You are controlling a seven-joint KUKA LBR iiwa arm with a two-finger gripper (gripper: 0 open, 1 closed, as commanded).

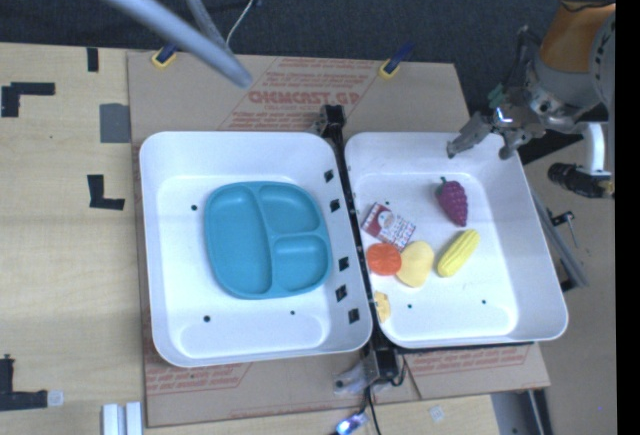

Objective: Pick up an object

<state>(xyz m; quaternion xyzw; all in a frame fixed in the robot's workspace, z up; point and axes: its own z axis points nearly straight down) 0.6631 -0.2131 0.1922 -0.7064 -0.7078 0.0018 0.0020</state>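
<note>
Worktop [60, 223], pale wood, overlaid at centre with cardboard sheet [290, 93] bearing two shallow white bins side by side.

Left bin [170, 163], centre left of frame: one blue divided plate [268, 239], three compartments, flat, nothing on it. Probably parked there as a drop-off surface.

Right bin [500, 303], centre right of frame: loose toy foods clustered near middle, presumably scattered to give the program varied grasp candidates.
- Purple grape bunch [453, 200], upper middle of bin, apart from the rest.
- Yellow corn cob [458, 252], tilted, touching or just beside pale yellow lumpy piece [415, 263].
- Orange round piece [384, 259], touching the pale yellow piece on its left.
- Small red-and-white packet [387, 222], just above the orange piece.
- Small yellow item [380, 305], against the bin's left wall, partly hidden; kind not identifiable.

Hand [485, 140], upper right of frame, over the far right corner region of right bin: fingers [462, 142] spread, nothing between them. Tilted down into the bin from the right, where the arm enters.

Status, judged: approach stage; no object grasped, all candidates resting in bin. Nearest candidate: grape bunch, standing alone, hence likely the easiest to close on without nudging neighbours.
</note>
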